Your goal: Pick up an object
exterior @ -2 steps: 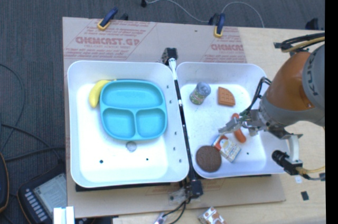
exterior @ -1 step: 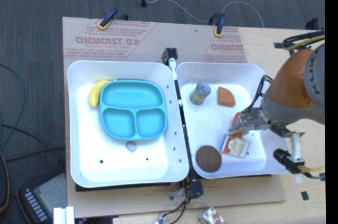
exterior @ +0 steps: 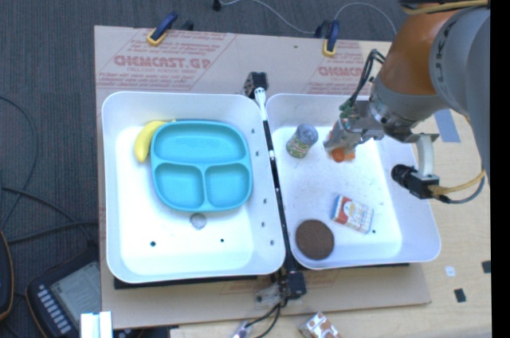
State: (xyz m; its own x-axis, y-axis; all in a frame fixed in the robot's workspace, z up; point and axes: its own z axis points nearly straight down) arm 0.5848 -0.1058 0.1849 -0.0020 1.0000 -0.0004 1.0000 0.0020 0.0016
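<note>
My gripper (exterior: 348,142) hangs over the back middle of the right bin (exterior: 414,237). A small orange-red object (exterior: 343,155) sits right at its tip, partly covered by it. I cannot make out whether the object is held or lies on the bin floor. A small tin can (exterior: 302,141) stands just left of the gripper. Nearer the front of the same bin lie a red and white packet (exterior: 352,213) and a brown round disc (exterior: 315,238).
The left bin (exterior: 127,249) holds a blue divided plate (exterior: 201,165), a banana (exterior: 146,139) at the plate's back left and a small grey item (exterior: 198,222) in front of it. The bins meet at a ridge (exterior: 271,169). Clamps and cables sit behind the bins.
</note>
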